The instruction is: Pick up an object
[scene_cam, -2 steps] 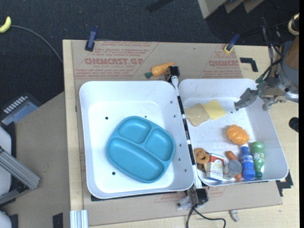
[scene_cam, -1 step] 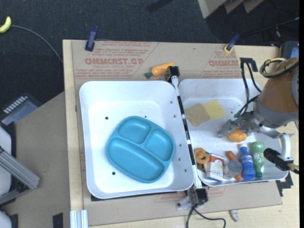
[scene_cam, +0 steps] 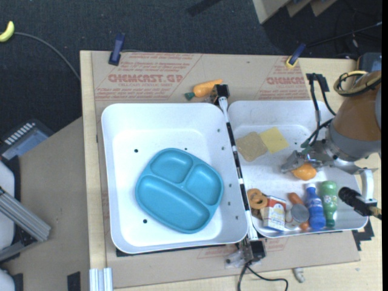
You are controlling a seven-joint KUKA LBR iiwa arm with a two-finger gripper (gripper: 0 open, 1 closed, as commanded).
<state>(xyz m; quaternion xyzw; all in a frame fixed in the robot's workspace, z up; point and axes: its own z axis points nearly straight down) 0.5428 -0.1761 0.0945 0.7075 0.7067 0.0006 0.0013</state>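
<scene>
The left bin (scene_cam: pixel 115 180) carries a blue divided tray (scene_cam: pixel 179 190) at its middle. My gripper (scene_cam: pixel 301 160) hangs in the right bin (scene_cam: pixel 242 111) near its right edge, just above an orange object (scene_cam: pixel 305 173); finger state I cannot tell.

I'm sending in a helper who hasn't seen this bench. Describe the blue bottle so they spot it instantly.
Start at the right-hand white bin and look along its near edge, where small items are crowded together. The blue bottle stands in that cluster, directly left of the green bottle. It is the only deep-blue item there, with a white cap.
</scene>
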